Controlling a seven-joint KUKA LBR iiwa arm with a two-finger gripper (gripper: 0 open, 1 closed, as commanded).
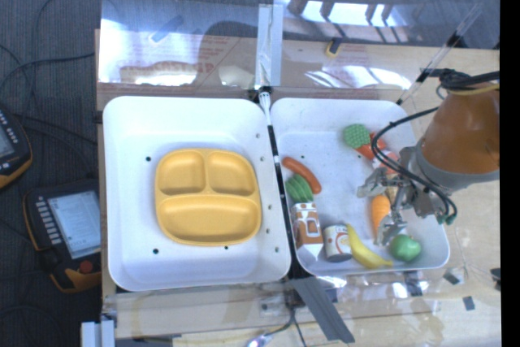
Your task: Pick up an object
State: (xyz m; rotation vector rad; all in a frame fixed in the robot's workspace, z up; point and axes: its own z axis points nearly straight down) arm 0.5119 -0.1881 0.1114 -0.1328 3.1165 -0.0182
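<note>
Toys lay scattered in the right-hand shallow white bin (325,119): an orange plastic carrot (379,213) near its right wall, a green ball-shaped toy (405,248) at its near right corner and a yellow plastic banana (363,250) along its near wall. The metal two-finger gripper (392,211) hung low just beside the carrot, above that bin's right part; whether it was spread or pinching anything could not be told. Nothing looked lifted, so by my judgement the pick remained undone

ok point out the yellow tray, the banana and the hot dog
yellow tray (208,196), camera view, middle ridge between its compartments
banana (365,251), camera view, middle of its curve
hot dog (301,173), camera view, middle of the sausage
</note>
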